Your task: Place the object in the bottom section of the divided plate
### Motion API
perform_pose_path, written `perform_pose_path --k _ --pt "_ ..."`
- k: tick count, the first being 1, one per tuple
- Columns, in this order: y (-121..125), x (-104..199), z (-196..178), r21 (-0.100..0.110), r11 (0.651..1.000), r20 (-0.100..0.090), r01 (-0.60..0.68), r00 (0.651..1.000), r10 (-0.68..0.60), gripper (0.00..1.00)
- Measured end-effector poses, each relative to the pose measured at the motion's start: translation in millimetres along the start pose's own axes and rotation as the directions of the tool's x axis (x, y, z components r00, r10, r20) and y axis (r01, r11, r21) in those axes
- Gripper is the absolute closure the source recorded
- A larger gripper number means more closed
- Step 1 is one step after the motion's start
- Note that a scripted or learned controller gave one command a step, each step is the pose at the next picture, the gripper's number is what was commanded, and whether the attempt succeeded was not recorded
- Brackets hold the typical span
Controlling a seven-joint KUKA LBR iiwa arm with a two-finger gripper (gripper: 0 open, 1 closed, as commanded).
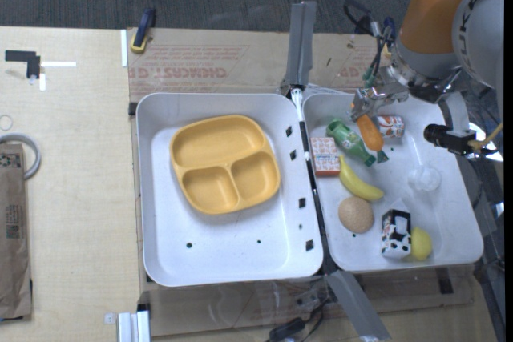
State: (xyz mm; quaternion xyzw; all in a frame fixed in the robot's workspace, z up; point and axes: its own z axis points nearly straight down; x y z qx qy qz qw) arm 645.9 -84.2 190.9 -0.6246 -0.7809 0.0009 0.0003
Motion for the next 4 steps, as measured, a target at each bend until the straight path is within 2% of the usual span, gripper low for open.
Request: perform_pose_path --k 1,2,3,4 --pt "-26.5 65.8 -0.1 0.0 0.999 0.0 -0.033 0.999 0.033 1.0" --pt "-55.2 128.9 0.5 0.003 0.99 0.0 -0.14 0.99 0.14 1.0" --pt "-41.3 181.6 0.2 0.001 1.0 0.001 -0.012 1.0 0.012 1.0" --pt "-41.3 181.3 0.1 0.001 1.0 0.001 -0.012 1.0 0.012 0.0"
